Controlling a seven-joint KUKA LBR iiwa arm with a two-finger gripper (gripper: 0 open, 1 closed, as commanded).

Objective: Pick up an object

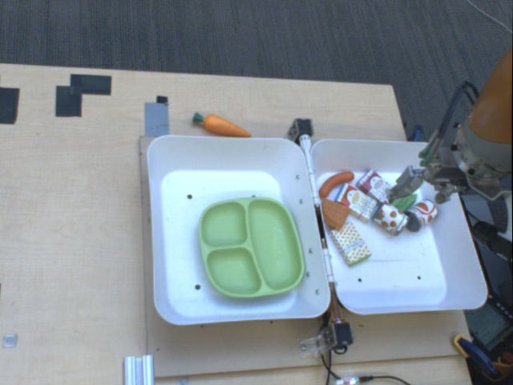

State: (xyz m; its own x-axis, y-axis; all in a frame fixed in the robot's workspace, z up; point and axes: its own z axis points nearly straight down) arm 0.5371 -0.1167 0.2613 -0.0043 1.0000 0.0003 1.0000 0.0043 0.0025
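Note:
The right bin [449,283] holds a heap of small toy foods: a red sausage [335,183], an orange wedge [336,213], a red and white packet [370,184], a patterned box [351,243], a spotted round piece [392,218] and a red and white round piece [424,210]. My gripper [422,191] hangs over the right end of this heap, open, one finger [403,185] to the left and the other to the right. Nothing sits between them.
The left bin [172,215] carries a green divided plate [251,247]. A toy carrot [222,125] lies on the bench behind the left bin. The front half of the right bin is bare white floor.

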